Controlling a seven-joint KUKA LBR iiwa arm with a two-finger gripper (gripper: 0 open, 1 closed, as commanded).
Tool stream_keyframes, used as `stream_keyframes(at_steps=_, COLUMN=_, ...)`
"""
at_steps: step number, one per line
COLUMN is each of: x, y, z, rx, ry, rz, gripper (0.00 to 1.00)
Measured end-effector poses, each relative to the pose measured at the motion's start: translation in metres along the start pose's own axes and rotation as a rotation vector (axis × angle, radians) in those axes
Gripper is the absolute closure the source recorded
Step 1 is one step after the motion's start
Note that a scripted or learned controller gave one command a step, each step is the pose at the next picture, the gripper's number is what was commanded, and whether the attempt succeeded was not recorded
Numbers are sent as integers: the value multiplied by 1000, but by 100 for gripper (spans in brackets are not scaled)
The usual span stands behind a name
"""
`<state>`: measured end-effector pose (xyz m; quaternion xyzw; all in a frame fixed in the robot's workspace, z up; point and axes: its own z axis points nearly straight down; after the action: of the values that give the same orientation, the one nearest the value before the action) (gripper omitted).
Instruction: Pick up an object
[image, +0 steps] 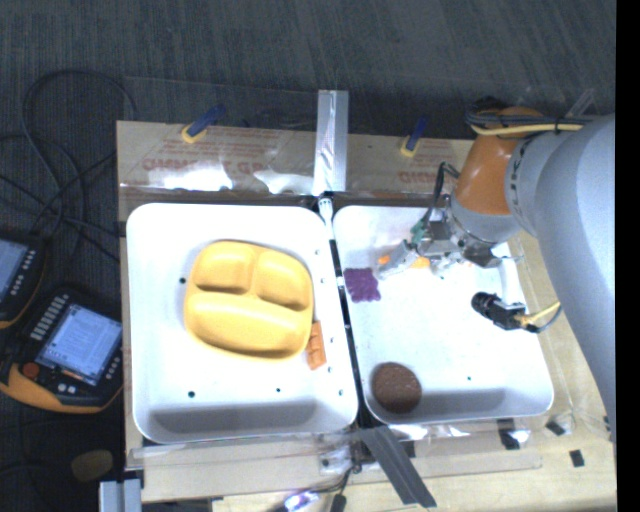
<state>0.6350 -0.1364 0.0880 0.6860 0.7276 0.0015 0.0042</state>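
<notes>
Your gripper (432, 250) hovers low in the right bin (520, 395), near a purple block (361, 286); whether it grips anything, you cannot tell — a small orange piece (384, 262) just beside it could be nudged away.

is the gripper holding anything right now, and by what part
Cannot be told: the gripper sits low in the right white bin near a small orange piece, with nothing visibly held.

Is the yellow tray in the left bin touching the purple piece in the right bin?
Apart. The camera view shows the yellow tray lying in the left bin, while the purple piece lies in the right bin, with the bins' rims between them.
</notes>
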Motion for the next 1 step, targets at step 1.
stream_keyframes(at_steps=1, x=0, y=1, z=-11, rx=0, ry=-1, rz=-1, gripper=100)
